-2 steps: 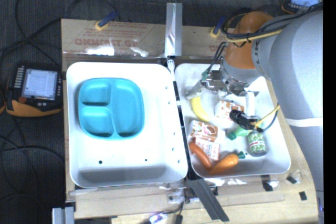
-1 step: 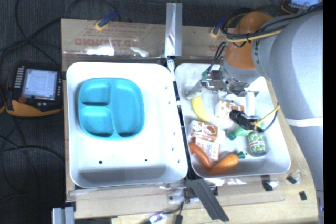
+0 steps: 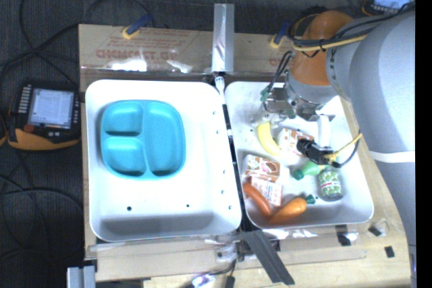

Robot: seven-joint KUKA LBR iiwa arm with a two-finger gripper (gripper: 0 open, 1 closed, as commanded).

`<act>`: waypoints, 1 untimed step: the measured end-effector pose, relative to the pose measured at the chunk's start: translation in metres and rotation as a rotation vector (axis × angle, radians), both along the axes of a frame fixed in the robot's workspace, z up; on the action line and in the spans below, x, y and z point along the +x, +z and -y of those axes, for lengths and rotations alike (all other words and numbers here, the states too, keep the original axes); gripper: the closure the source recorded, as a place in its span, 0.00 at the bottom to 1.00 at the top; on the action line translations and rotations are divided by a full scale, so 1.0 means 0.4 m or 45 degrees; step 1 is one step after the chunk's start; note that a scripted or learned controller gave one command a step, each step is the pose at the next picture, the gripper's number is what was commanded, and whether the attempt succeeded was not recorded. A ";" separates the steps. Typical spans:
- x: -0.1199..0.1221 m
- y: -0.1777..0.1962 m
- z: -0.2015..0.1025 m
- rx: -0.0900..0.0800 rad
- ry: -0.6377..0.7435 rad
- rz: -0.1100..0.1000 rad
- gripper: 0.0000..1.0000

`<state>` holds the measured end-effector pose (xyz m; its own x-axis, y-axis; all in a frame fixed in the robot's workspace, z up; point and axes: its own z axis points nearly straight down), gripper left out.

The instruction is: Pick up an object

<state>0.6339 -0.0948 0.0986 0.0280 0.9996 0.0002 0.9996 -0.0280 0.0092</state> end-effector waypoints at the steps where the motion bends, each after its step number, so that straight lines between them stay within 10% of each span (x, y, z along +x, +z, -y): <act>1: 0.079 0.212 -0.180 -0.002 0.137 -0.014 1.00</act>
